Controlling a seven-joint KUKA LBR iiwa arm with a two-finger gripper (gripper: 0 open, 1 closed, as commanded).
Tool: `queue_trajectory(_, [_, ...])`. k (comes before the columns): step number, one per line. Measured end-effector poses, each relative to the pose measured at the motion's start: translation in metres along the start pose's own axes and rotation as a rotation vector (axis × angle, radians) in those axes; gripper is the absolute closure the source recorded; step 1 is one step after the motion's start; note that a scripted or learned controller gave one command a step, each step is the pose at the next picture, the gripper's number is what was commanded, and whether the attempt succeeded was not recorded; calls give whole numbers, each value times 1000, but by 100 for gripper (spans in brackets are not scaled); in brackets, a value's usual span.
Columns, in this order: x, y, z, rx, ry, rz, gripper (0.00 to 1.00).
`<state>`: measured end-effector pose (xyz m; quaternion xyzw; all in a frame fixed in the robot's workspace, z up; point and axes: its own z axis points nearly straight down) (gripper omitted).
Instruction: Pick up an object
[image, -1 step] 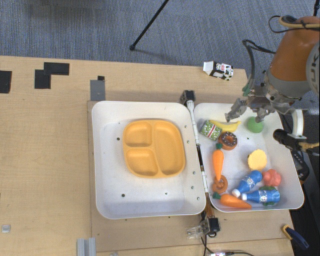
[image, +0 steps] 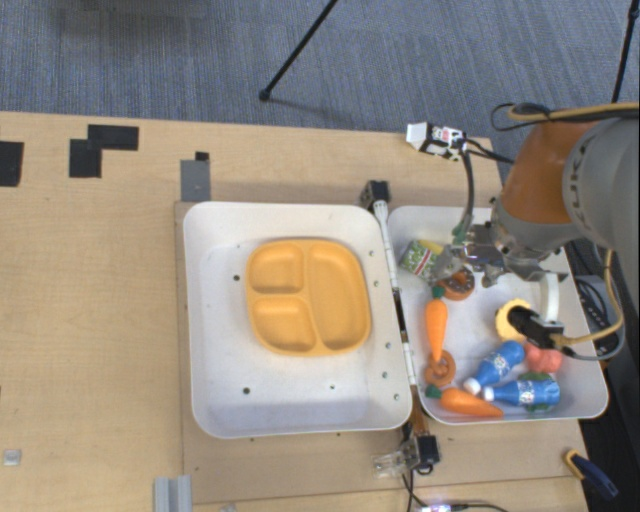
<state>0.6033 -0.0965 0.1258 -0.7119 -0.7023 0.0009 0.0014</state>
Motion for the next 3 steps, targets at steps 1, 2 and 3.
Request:
queue_trajectory(1, [2, -46, 39, -11, -2, -52, 0])
queue_trajectory(2, [3, -44, 28, -16, -2, -53, 100])
queue_trajectory(3, [54, -30, -59, -8, -1, -181, 100])
